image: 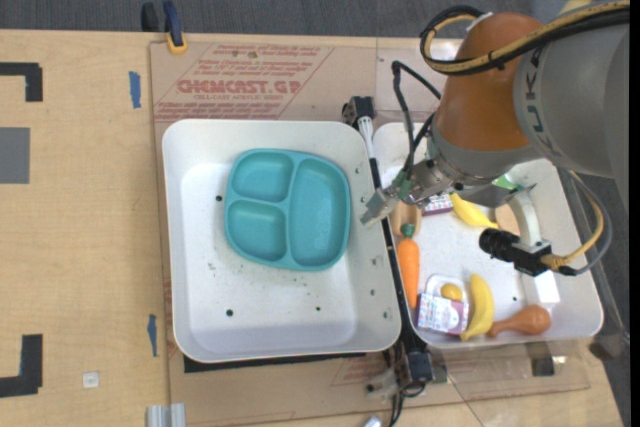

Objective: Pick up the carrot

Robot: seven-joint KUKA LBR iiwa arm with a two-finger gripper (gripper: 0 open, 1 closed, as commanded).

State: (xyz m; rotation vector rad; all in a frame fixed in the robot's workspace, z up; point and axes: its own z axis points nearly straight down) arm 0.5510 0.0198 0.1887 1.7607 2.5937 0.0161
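Camera view has the carrot (408, 265) lying against the left wall of the right-hand bin (585, 300), not yet lifted; the tool (392, 198) hangs just above its green top; whether it's spread or closed I cannot tell; the grasp looks undone.

The grey arm (570, 85) reaches in from the right, its orange band (485, 100) above the wrist, gripper (395, 197) pointing down-left

The arm (500, 105) hides the right bin's (580, 305) far end, and the frame's right edge cuts the arm off.
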